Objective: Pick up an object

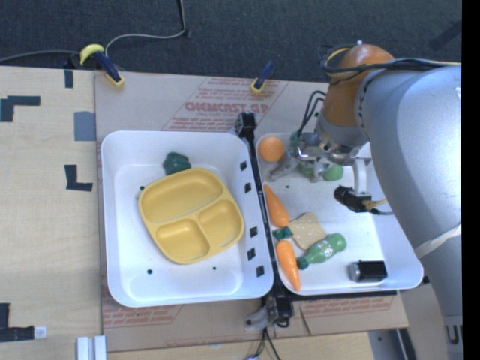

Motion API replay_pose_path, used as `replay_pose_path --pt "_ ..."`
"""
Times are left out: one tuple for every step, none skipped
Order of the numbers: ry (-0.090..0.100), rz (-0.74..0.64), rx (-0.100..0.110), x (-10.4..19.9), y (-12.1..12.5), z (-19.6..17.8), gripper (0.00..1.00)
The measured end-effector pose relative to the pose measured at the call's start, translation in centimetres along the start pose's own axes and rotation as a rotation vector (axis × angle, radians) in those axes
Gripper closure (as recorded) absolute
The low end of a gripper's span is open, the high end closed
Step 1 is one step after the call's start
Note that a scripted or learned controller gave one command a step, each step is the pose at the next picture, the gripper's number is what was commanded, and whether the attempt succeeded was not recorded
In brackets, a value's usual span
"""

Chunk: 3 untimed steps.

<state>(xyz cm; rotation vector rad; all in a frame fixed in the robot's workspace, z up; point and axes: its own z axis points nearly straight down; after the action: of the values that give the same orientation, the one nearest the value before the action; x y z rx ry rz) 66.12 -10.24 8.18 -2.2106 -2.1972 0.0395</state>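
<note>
**Arm low over the back of the right bin**

The grey arm (pixel 420 163) fills the right side of the view, its orange band (pixel 346 88) just above the wrist. Below it lie two white bins side by side on brown cardboard (pixel 217 107) — the left bin (pixel 120 223) and the right bin (pixel 390 276).

In the left bin a yellow divided tray (pixel 191 214) sits tilted near the middle, with a small dark green toy (pixel 176 163) touching its far edge.

The gripper (pixel 311 160) hangs at the far end of the right bin; whether its claw is wide or narrow I cannot tell, as the wrist hides the tips. Just beside it are an orange ball (pixel 271 149) on the left and a pale green piece (pixel 332 172) on the right.

Nearer the front lie a carrot (pixel 276 207) along the left wall, a tan block (pixel 306 229), a green bottle (pixel 322 250), a second carrot (pixel 288 265) and a black block (pixel 367 270) — all apart from the gripper.
</note>
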Motion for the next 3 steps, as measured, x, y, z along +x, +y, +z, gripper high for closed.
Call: replay_pose_path --pt "-0.001 -0.002 -0.002 -0.5 0.0 0.0 0.00" --pt "-0.001 -0.007 -0.035 -0.3 0.6 -2.6 0.00" --pt "-0.003 -0.007 -0.036 0.2 0.7 -0.4 0.00"
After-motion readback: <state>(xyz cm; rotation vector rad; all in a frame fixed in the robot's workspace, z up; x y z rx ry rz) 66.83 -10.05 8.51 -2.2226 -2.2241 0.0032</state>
